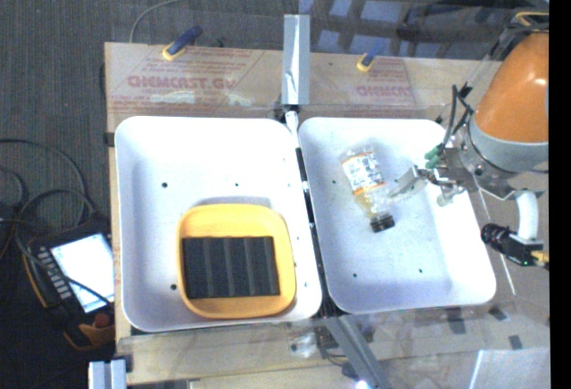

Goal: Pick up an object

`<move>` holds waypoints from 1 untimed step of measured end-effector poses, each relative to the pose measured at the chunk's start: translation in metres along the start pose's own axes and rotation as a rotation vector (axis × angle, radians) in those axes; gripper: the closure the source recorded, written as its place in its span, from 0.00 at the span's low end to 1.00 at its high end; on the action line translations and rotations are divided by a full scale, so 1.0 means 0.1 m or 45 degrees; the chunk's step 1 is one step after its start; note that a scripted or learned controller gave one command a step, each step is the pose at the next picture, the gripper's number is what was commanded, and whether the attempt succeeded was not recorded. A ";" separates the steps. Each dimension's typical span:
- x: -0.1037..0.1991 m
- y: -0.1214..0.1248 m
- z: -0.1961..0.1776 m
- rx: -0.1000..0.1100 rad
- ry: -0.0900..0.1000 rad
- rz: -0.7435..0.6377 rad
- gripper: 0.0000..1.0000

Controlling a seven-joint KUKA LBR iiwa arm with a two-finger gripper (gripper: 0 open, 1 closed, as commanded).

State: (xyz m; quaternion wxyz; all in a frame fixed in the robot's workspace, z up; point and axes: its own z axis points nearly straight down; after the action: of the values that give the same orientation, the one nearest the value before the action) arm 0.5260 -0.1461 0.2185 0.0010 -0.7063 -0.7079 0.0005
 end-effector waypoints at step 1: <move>0.44 0.52 0.72 0.001 -0.001 -0.084 0.00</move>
State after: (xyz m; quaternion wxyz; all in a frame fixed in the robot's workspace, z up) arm 0.5781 -0.1017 0.1468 0.0010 -0.6825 -0.7309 0.0008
